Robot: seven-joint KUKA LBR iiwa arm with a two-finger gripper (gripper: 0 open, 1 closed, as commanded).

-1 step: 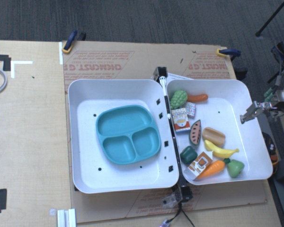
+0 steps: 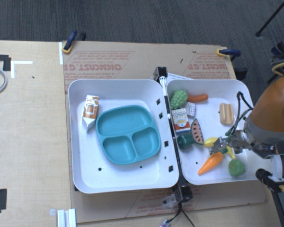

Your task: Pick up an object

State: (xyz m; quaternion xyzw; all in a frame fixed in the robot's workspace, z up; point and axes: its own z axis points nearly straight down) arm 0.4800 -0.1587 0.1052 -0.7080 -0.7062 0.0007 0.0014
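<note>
We are hovering our gripper (finger state unreadable) over the carrot, lying toward seven o'clock.

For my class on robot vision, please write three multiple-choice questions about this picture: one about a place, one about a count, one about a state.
1. Where does the blue divided plate lie?
A. left bin
B. right bin
C. on the cardboard

2. How many compartments has the plate?
A. two
B. three
C. five

3. How does the small carton beside the plate lie?
A. inside the plate
B. on the bin floor, left of the plate
C. in the gripper

Answers: 1 A, it sits in the left bin. 2 B, one large and two small sections show. 3 B, it rests at the plate's left edge, far from the gripper.
</note>
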